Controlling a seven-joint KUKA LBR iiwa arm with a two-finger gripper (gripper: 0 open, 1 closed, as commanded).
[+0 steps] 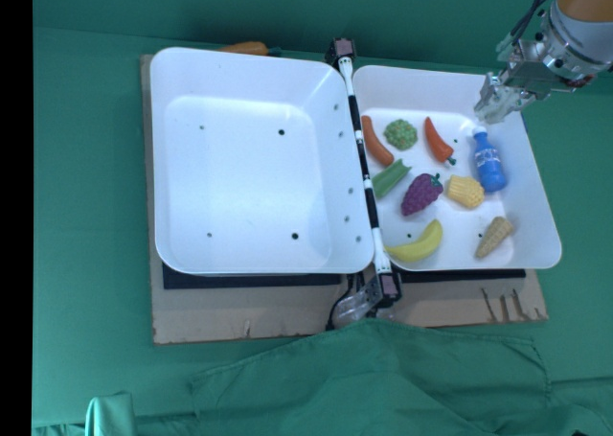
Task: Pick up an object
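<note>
The right bin (536, 218) holds several toy foods. A blue bottle (490, 163) stands near its right wall, with a red chili (438, 140) to its left. There are also a green broccoli head (400, 133), an orange sausage-like piece (376, 141), a green pea pod (390, 177), purple grapes (421, 194), a yellow corn piece (465, 192), a banana (417, 244) and a tan cone (494, 236). My gripper (493, 106) hangs over the bin's far right corner, just above and behind the bottle's cap. Nothing is seen in it.
The left bin (192, 80) lies beside the right one, joined along a hinge bar (362, 171). An orange item (244, 47) peeks out behind the left bin. Green cloth (383, 377) bunches up at the front.
</note>
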